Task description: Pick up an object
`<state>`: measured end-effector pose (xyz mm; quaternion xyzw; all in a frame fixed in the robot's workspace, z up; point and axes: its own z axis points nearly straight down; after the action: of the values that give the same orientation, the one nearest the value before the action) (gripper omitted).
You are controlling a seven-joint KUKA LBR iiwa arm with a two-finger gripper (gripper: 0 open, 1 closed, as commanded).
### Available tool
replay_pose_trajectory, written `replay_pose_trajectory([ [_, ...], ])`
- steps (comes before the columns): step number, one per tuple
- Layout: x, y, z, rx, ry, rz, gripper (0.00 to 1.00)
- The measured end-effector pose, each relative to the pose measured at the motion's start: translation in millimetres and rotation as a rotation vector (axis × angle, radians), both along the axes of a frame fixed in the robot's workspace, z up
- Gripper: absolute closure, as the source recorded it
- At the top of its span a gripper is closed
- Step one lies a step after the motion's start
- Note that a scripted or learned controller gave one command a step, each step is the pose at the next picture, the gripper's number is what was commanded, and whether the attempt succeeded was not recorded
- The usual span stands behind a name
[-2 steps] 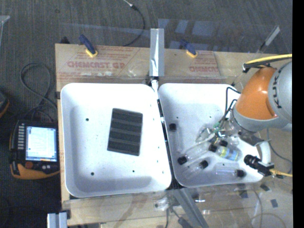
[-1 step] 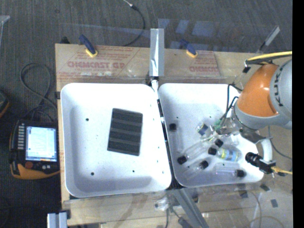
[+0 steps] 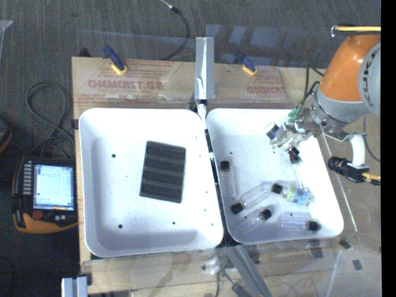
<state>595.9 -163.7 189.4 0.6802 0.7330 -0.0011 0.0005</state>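
A dark ribbed pad lies flat in the left bin; clear plastic bottles with black caps cluster at five o'clock in the right bin, probably light, slick and prone to roll, so best gripped across the body. The gripper hangs at one o'clock over that bin; whether it is open I cannot tell. Faded red lettering on the backboard is not clearly legible.

A robotics lab: a grey-and-orange industrial arm reaches over two white bins on a clamped plywood bench, with a teach pendant and loose cables far across from the gripper.
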Motion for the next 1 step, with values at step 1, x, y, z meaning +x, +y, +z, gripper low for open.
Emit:
replay_pose_trajectory([
  [1, 0.1, 0.8, 8.4, -0.001, 0.002, 0.002, 1.0],
])
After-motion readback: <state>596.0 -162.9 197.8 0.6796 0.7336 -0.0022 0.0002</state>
